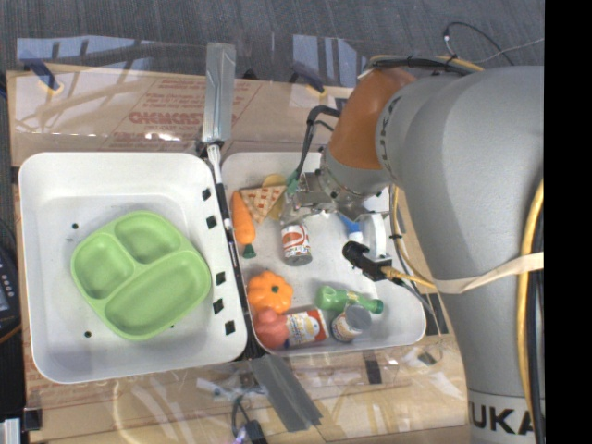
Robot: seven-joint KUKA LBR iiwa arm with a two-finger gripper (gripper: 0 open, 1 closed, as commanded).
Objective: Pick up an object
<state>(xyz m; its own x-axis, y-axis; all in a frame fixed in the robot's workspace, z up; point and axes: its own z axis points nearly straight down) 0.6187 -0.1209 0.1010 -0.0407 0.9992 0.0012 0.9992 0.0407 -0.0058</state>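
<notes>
I see the end effector (pixel 305 197) low in the right bin (pixel 407 336), at its far side, under the grey arm (pixel 462 183) with the orange band (pixel 363 123). Whether it is spread or pressed together I cannot tell; the wrist hides that part.

Directly below the end effector, toward me, stands a small can with a red and white label (pixel 296 244), close to it but I cannot say if they touch. Just to its left lies a waffle-like piece (pixel 262 199), and left of that a carrot (pixel 242 222) along the bin wall. Further toward me from the end effector sit a small orange pumpkin (pixel 269 291), a red-capped bottle lying down (pixel 294 327), a green bottle-shaped toy (pixel 347 300) and a second can (pixel 351 324).

Well to the left of the end effector, the left bin (pixel 46 183) holds a green divided plate (pixel 141 273). Both bins rest on the desk (pixel 111 109).
</notes>
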